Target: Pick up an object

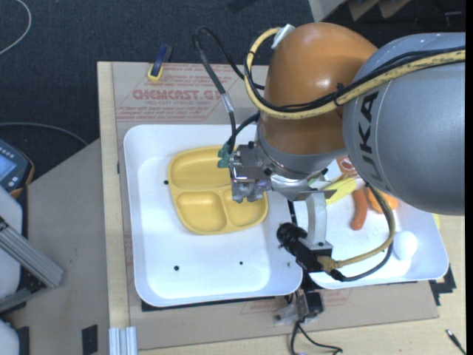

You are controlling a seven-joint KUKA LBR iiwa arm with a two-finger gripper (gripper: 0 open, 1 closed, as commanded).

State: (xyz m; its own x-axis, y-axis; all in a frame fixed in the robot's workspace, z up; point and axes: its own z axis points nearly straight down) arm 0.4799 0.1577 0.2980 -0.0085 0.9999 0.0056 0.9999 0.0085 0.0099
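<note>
A yellow divided plate [201, 191] lies in the left white bin [148, 220], toward its upper right. The arm's orange band and grey wrist hang over the seam between the two bins, and the gripper [247, 187] reaches down at the plate's right edge. Its fingertips are hidden by its own metal body. In the right white bin [425, 265] an orange carrot-shaped object [360, 209], a white egg-shaped object [404, 244] and a yellow piece [341, 191] show beside the arm.
The bins sit on a cardboard sheet [177, 87] carrying a small blue and yellow clip [157, 63]. Black cables loop around the wrist and down to a connector [295, 242] at the bins' front. A grey rail [29, 261] lies left of the bench.
</note>
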